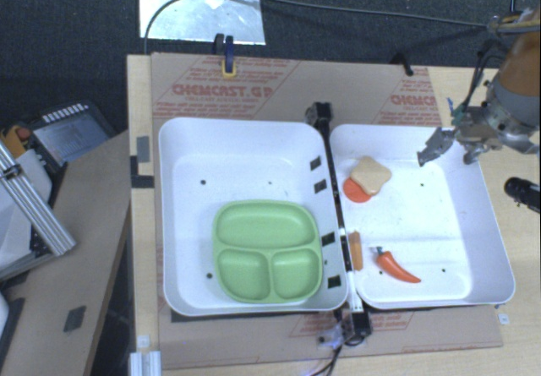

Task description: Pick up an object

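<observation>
Carrot (397,266) in right bin (473,222) (near front); fingers (450,146) spread, empty, arm cut off at right edge

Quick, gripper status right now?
Gripper: open, holding nothing, over the far right part of the right bin.

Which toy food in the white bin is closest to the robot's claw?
The tan bread piece, lying partly on an orange slice. The gripper is nearer it than the chili pepper or little sausage.
</observation>
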You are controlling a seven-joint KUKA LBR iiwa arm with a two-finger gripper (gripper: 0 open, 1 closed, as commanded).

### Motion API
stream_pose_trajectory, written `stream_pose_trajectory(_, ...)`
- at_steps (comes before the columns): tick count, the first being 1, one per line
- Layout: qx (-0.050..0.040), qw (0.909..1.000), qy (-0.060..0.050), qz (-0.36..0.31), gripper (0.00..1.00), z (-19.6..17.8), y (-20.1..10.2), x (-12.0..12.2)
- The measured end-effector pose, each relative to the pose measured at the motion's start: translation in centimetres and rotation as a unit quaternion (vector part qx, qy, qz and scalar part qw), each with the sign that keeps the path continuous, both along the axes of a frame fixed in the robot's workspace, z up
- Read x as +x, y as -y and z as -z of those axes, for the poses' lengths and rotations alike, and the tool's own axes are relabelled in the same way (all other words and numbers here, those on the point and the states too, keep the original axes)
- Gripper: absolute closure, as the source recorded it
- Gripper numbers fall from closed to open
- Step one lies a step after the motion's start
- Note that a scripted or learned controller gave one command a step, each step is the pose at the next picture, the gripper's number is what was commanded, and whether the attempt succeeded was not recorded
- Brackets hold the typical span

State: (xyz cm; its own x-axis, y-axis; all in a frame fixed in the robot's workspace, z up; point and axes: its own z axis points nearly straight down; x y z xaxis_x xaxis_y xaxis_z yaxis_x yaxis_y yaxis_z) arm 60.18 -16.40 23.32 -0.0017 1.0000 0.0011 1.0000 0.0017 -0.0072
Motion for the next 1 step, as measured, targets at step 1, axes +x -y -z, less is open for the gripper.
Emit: stream_pose_trajectory(1,-0.0008,1.0,0.004,-0.001,0.0,-0.47,-0.01,0.2)
